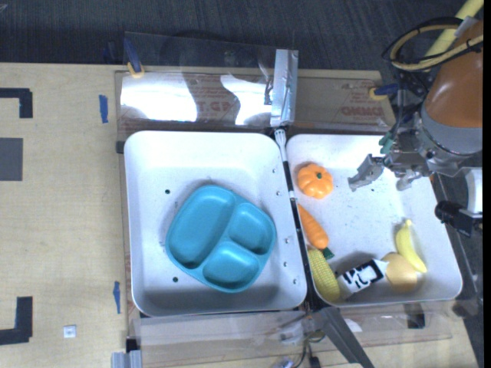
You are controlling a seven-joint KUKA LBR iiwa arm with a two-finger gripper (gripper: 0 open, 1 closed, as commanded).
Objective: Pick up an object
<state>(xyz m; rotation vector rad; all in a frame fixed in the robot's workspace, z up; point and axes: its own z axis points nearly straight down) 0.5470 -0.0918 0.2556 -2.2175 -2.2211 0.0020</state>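
- The fingers hung spread apart over the upper part of the right bin, with nothing between them; one pointed left at about, the other sat nearer the wrist.
- Just to their left lay a small orange pumpkin, apart from them and the closest thing to grab.
- Below the pumpkin, along the bin's left wall, a carrot and then an ear of corn lay end to end, probably having slid against the wall.
- Well below the fingers, a banana rested against a yellowish round fruit, with a black-and-white item beside it; what that was could not be made out.
- Farther left, the other bin held a blue divided plate.
- Both bins sat on the desk, side by side so either lay in reach.
- Judged from this, no pick had yet been made.
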